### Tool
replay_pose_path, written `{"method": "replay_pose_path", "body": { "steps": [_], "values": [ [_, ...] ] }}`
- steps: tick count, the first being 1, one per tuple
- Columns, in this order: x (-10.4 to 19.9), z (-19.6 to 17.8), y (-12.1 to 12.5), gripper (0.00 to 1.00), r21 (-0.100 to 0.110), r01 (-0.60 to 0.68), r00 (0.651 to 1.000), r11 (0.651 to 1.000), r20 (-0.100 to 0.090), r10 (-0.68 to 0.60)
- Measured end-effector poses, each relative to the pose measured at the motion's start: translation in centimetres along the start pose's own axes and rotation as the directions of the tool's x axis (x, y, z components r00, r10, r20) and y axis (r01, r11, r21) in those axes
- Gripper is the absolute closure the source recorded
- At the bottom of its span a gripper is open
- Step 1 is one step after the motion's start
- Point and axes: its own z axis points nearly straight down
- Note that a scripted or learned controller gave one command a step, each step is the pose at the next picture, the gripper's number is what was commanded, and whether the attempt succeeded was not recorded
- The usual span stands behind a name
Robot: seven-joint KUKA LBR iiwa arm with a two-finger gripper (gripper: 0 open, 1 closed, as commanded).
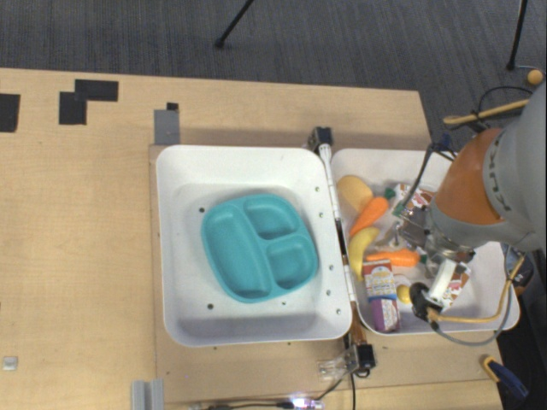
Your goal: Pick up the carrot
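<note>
Nearest the camera, at the desk's [77, 254] front edge, a small clear plastic piece and a black connector [363, 357] lie just below the seam between the two bins. A yellow cable [466, 320] loops along the front rim of the right-hand shallow white bin [504, 310].

In the front part of that right bin stands a small purple-and-white carton [382, 301], with a small yellow round piece [402, 294] just beside it. Just behind the carton lies a second, smaller orange piece [393, 259], flat and pointing left to right, and a yellow banana-shaped toy [359, 248] leans against the bin's left wall.

The gripper [420, 239] of the grey arm with the orange band [466, 186] hangs over the middle of this bin, low among the items, close to the right end of the flat orange piece. Whether its fingers are spread or pressed together I cannot tell, as the wrist body hides them.

The orange tapered carrot [368, 214] lies further back and to the left of the gripper, slanting, its lower end near the banana toy and its upper end touching a pale yellow rounded item [354, 191] at the bin's back left.

In the left-hand shallow white bin [179, 314] rests a turquoise three-compartment plastic plate [256, 246], roughly central.

Beyond the bins, a grey bracket [167, 126] and black marks [85, 101] sit on the desk, then dark carpet [342, 24].
</note>
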Motion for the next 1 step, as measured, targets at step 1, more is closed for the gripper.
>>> {"method": "replay_pose_path", "body": {
  "steps": [1],
  "values": [
    [-0.90,-0.08,-3.40,0.00,-0.005,0.111,0.994,0.994,0.000,-0.111]
  ]
}}
